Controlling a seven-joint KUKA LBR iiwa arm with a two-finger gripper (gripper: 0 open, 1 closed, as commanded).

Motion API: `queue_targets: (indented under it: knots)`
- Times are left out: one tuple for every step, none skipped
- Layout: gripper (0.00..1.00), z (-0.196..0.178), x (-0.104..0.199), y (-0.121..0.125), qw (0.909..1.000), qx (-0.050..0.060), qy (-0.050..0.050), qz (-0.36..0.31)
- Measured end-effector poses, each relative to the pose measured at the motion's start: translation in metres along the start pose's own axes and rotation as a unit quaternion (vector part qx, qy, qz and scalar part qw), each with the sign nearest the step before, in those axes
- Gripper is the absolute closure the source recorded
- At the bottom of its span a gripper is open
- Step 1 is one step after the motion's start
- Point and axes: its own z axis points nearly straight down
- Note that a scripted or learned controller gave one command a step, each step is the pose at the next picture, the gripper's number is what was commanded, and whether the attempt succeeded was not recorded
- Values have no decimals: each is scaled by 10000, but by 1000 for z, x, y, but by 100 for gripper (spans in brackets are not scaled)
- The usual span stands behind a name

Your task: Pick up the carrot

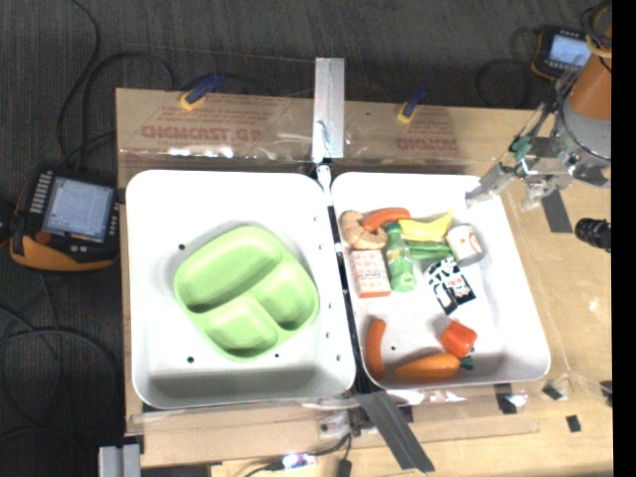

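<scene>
While the arm (594,97) stands over the surface (556,296) at the upper right, its gripper (517,179) hangs at the top right corner of the right bin (532,306), with nothing seen between the fingers; whether they are open or closed cannot be told from this view. The carrot (427,368) lies on its side along the near wall of the right bin, low in the frame. A red pepper (457,339) sits just above its right end, touching or nearly so. A red sausage-shaped item (375,344) stands to the carrot's left, near the bin's left wall. Further up the same bin lies a cluster: a green bottle (400,261), a small orange carton (369,272), a yellow banana (427,230), a white can (464,243) and a black-and-white packet (451,286). The gripper is well apart from the carrot. The left bin (149,296) holds a green divided tray (245,291), set at a slant.
</scene>
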Motion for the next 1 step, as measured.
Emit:
queue_targets:
  knots:
    - [0, 117, 30, 59, 9853, -5, -8, -1709]
